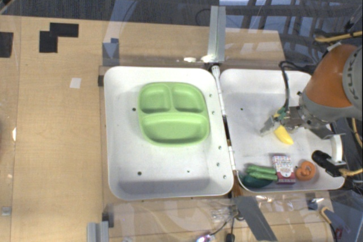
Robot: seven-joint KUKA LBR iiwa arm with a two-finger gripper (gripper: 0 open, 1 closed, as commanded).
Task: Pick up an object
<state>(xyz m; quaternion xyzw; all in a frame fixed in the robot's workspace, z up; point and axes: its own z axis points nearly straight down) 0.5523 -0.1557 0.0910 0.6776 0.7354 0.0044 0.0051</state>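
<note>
The wooden surface [57, 139] carries two shallow white bins side by side. The left bin [122, 173] contains a green divided tray [172, 112], which lies flat near the bin's centre with two small compartments on its far side and one long compartment on its near side. The right bin [249, 122] contains the loose objects. A yellow object [283, 135] lies on the bin floor towards the right side. Along the near edge of the right bin, from left to right, lie a dark green elongated object [260, 174], a small red and white box [283, 168] and an orange round object [306, 171]; the green object touches the box, and the box sits just beside the orange object. The arm [334, 88], with its orange band, enters from the right and extends over the right bin. The pincer [276, 122] is positioned directly at the far end of the yellow object. One thin metal finger [268, 126] angles down to the left of it. Whether the pincer is open, closed or gripping the yellow object cannot be determined from this view.
</note>
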